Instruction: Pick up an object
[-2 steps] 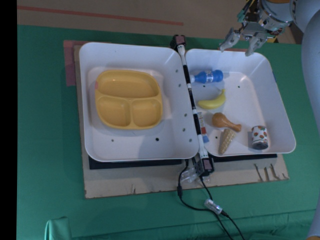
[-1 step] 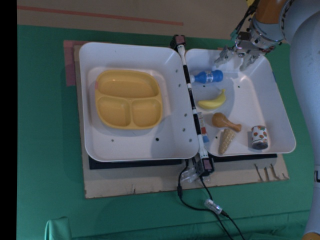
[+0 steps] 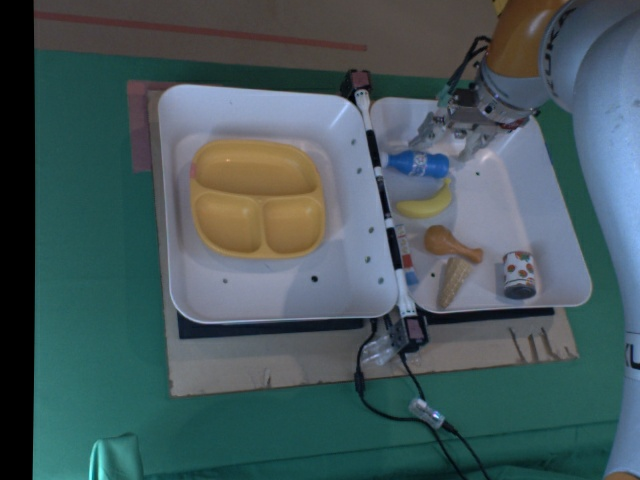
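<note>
hand [image 3: 455, 133] w/ fingers spread open, gripping nothing, hovers in right white bin [image 3: 560, 208] just above small blue plastic bottle [image 3: 418, 164]. bottle lies flat, long axis running left-right, slightly toward the bin divider from hand; yellow banana [image 3: 424, 204] just beside it.

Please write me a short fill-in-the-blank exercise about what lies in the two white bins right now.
1. The yellow plastic divided plate lies in the ____ bin.
2. The yellow toy banana lies just below the ____ bottle.
3. The pincer hovers over the ____ bin.
4. The plate has ____ compartments.

Missing words: left; blue; right; three
</note>
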Controlling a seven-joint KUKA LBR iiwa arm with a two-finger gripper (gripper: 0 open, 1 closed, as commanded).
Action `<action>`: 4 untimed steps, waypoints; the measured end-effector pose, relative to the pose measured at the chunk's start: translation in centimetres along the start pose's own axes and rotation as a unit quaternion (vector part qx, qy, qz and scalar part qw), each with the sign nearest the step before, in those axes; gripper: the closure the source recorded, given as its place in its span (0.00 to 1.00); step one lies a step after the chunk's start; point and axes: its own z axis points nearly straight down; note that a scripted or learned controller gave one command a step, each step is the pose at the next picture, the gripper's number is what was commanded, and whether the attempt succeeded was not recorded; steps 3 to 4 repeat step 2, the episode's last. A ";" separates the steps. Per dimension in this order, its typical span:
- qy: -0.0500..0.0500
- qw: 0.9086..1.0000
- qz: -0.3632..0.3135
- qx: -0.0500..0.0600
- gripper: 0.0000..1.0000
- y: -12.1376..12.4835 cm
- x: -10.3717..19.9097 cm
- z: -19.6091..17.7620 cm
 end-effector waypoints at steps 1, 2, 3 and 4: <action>-0.003 1.000 0.003 -0.009 1.00 0.4 -0.4 -1.9; 0.001 1.000 0.001 -0.001 1.00 3.3 -2.9 -10.3; 0.001 1.000 0.001 -0.001 1.00 3.3 -2.9 -10.3; 0.001 1.000 0.001 -0.001 1.00 3.3 -2.9 -10.3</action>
